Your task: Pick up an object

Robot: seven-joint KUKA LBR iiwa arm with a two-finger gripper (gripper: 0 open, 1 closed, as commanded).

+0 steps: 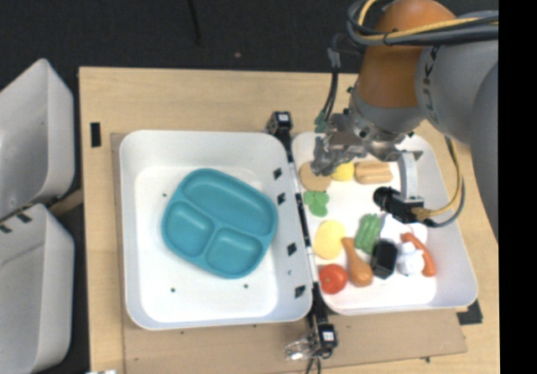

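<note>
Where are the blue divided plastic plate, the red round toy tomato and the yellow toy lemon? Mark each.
Blue divided plastic plate (220,222): camera view, on its central ridge.
Red round toy tomato (333,278): camera view, on its top.
Yellow toy lemon (330,238): camera view, on its middle.

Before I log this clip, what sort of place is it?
Most likely a robot lab's pick-and-place test bench, not a real kitchen. A wooden bench bears two shallow white bins; the left holds a blue divided plate, the right a jumble of toy food. A grey-and-orange industrial arm reaches over them.
</note>
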